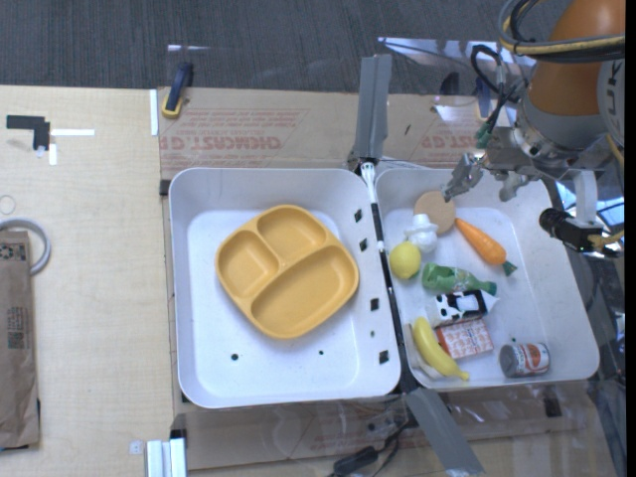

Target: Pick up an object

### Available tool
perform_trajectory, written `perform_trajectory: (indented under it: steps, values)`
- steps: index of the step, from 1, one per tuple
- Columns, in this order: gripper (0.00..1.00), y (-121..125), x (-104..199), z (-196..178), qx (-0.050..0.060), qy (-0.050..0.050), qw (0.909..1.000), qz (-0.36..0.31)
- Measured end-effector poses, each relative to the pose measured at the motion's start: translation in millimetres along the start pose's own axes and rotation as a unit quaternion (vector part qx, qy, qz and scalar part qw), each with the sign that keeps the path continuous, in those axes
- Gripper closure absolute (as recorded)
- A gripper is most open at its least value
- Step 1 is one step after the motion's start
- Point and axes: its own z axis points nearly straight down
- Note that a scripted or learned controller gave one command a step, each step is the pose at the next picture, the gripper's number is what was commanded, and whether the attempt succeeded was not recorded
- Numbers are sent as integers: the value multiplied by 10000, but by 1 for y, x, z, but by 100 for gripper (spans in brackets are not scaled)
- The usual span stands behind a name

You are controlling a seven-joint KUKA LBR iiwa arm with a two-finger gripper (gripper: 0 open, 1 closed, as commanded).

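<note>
My gripper [487, 182] hangs over the far edge of the right bin [566, 296], open, with nothing between its fingers [461, 179]. Just below it lie a tan round disc [434, 210] and an orange carrot [484, 243]. Further into the bin are a small white item [422, 233], a lemon [404, 259], a green packet [452, 278], a black-and-white cow toy [463, 306], a banana [434, 348], a red-and-white box [465, 340] and a can [524, 359] lying on its side.
The left bin [194, 296] holds a yellow divided plate [288, 271]. A grey divider post [374, 107] stands behind the bins' shared wall. A brown paper bag [18, 336] lies on the bench at far left. Cables loop above the orange wrist band [584, 28].
</note>
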Motion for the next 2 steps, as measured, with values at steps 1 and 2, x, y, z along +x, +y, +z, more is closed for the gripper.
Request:
perform_trajectory:
  steps: [1,2]
  values:
    - [0,5,-83,96,-1,-4,9988,488]
    - [0,-33,-77,134,-10,0,9997,-260]
